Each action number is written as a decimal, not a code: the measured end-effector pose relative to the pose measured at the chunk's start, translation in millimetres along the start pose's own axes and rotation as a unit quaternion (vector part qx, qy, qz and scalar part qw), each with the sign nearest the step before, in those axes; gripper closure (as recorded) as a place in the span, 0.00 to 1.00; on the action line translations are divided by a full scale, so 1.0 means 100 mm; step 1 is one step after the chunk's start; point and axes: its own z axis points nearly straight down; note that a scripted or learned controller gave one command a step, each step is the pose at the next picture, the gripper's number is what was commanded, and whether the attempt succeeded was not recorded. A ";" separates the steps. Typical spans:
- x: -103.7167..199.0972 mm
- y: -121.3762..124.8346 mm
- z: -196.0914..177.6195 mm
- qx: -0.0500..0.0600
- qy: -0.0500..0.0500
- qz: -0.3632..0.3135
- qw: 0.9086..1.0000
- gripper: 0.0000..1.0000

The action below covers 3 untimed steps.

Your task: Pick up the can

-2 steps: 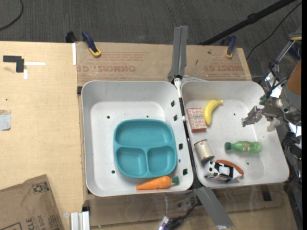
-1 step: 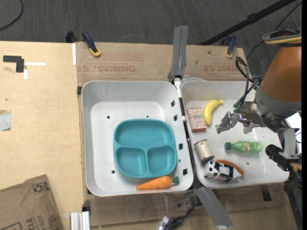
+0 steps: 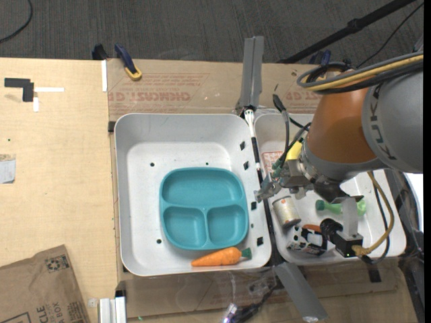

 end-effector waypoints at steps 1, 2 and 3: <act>-0.37 -0.20 0.00 0.000 0.000 -0.016 1.000 0.00; -0.38 -0.20 -0.01 -0.001 0.000 0.001 1.000 0.00; -1.15 -0.24 0.90 0.000 0.000 -0.001 1.000 0.00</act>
